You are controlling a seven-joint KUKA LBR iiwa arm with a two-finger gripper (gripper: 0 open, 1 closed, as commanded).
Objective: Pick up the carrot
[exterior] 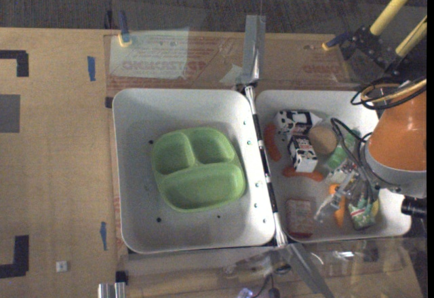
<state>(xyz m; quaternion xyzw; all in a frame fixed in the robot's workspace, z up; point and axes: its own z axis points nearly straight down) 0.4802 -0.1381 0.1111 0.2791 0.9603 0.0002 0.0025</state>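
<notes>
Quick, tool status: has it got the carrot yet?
Tool: low in the right bin, over the carrot; open, closed or holding cannot be told.

My arm (400, 144) is cut by the right edge; gripper (342, 198) blurred, partly covering the carrot (338, 212).

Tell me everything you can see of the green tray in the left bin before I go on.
The green tray is a glossy, plastic-looking divided plate with rounded corners: two smaller compartments at the far side, one long compartment nearer the camera. All three look empty. It lies flat and right way up, turned slightly askew, near the middle of the left bin, resting on the bin's floor with nothing else touching it.
</notes>
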